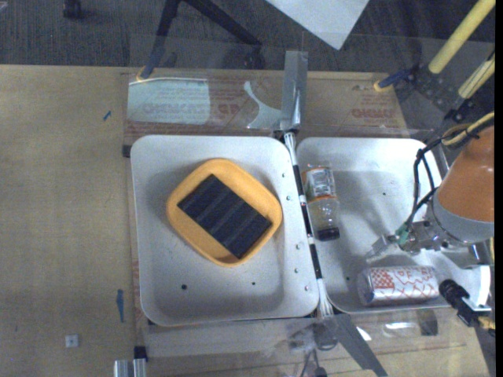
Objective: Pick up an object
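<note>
Over the right bin, we see the arm's pincer hanging low, its fingers too blurred for us to tell how far apart they stand or whether they hold anything. Just below it lies a red-and-white patterned can on its side; to its left a small bottle rests by the wall. Farther left, a yellow-rimmed solar panel sits in the left bin.

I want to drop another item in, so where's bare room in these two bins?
Left bin: free along the near edge and near-left corner, below the yellow tray with its dark insert.

Right bin: a bare patch at the far middle, right of the small bottle.

Crowded: its near-right part, where the red-and-white can lies under the gripper.
</note>
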Controlling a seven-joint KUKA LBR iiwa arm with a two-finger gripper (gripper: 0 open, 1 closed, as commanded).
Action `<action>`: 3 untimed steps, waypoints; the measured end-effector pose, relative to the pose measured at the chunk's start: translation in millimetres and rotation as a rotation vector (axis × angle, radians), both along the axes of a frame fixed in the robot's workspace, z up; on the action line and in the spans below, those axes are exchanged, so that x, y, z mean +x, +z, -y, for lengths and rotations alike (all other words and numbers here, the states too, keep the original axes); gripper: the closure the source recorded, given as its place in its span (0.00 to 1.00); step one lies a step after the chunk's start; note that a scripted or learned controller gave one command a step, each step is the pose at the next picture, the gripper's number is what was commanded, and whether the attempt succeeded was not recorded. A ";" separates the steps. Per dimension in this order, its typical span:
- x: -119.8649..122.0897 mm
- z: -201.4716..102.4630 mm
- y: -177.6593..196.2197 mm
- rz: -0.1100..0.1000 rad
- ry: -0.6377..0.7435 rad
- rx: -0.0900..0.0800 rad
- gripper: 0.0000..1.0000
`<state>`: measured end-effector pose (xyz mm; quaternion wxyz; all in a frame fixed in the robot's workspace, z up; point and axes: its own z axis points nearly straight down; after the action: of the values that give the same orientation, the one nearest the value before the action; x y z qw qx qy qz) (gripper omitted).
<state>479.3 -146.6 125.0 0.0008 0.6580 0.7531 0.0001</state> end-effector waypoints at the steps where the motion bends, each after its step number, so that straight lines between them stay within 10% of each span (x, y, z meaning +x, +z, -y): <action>1: 97.2 2.1 -36.8 0.007 -0.076 -0.002 0.00; 3: 142.6 -18.1 -36.9 0.006 0.088 -0.002 0.00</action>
<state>621.9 -128.5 88.1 0.0036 0.6240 0.7814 0.0011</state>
